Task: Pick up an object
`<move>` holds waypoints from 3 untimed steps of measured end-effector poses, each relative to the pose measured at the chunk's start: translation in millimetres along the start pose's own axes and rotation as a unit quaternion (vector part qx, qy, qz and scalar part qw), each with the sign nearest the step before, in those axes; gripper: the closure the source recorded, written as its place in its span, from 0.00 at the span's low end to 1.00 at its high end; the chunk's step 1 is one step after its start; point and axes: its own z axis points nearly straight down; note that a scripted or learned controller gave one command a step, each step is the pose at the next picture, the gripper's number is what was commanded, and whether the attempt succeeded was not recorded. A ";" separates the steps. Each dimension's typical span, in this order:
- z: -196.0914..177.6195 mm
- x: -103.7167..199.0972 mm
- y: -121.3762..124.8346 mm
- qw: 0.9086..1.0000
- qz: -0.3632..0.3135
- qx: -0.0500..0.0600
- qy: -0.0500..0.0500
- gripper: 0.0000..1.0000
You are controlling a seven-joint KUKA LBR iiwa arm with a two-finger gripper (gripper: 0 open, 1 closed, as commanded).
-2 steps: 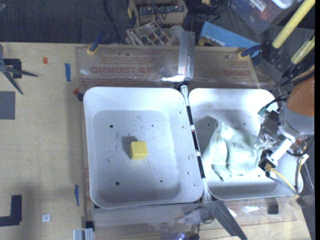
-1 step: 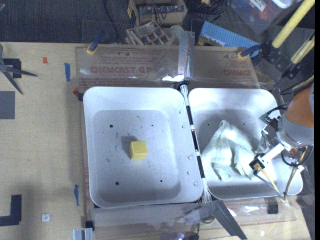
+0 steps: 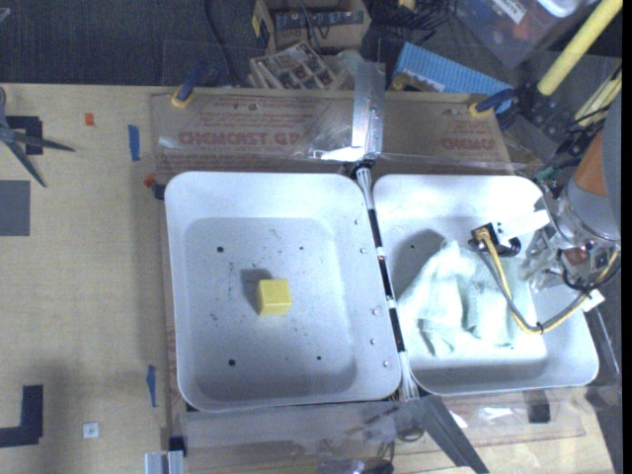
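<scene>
A small yellow cube (image 3: 275, 296) lies near the middle of the left white bin (image 3: 188, 215). A crumpled white cloth (image 3: 449, 299) lies in the right white bin (image 3: 434, 194), toward its front left. My gripper (image 3: 541, 263) hangs low over the right side of the right bin, just right of the cloth and apart from it. A yellow cable (image 3: 504, 284) loops from the wrist down over the cloth's right edge. The grey arm with its orange band (image 3: 592, 171) comes in from the right.
A metal divider (image 3: 380, 265) separates the two bins. Behind them lies a cardboard sheet (image 3: 257, 131) with clamps, and clutter of boxes and cables lies beyond. Wooden bench surface (image 3: 79, 265) spreads to the left.
</scene>
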 end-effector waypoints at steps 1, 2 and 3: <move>69.9 -28.7 -18.3 0.999 0.043 -0.003 0.006 1.00; 42.0 -50.9 -68.9 0.999 0.043 0.002 -0.001 1.00; 33.0 -51.1 -68.6 0.999 0.044 0.002 -0.001 1.00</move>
